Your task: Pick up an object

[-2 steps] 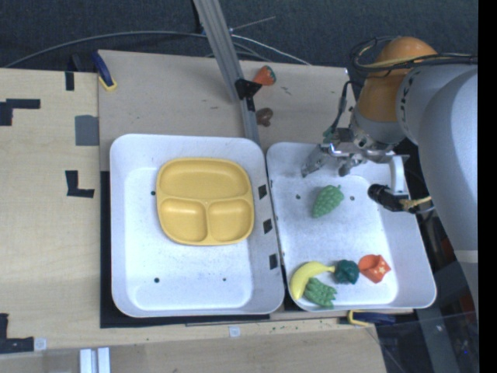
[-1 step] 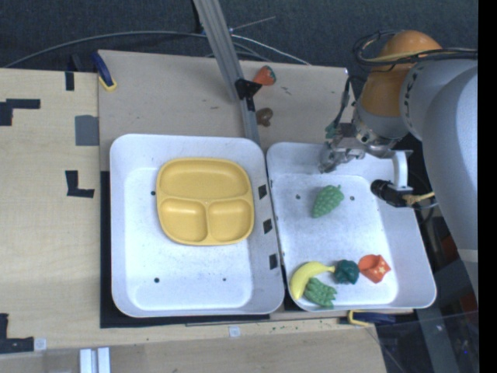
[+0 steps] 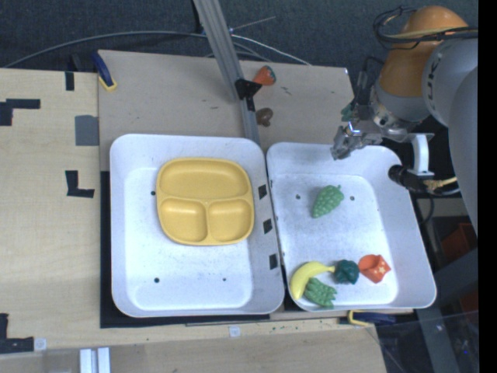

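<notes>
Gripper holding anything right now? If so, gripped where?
Nothing is held. The gripper hangs over the right bin's far edge, apart from the green grapes and the other toys near the front.

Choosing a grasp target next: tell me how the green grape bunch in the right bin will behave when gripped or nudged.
The grape bunch looks like moulded toy plastic, so probably stiff and light. Its bumpy, tapered surface may slip between flat fingers. It lies alone mid-bin, so a nudge would likely slide it across the right bin rather than roll it.
</notes>
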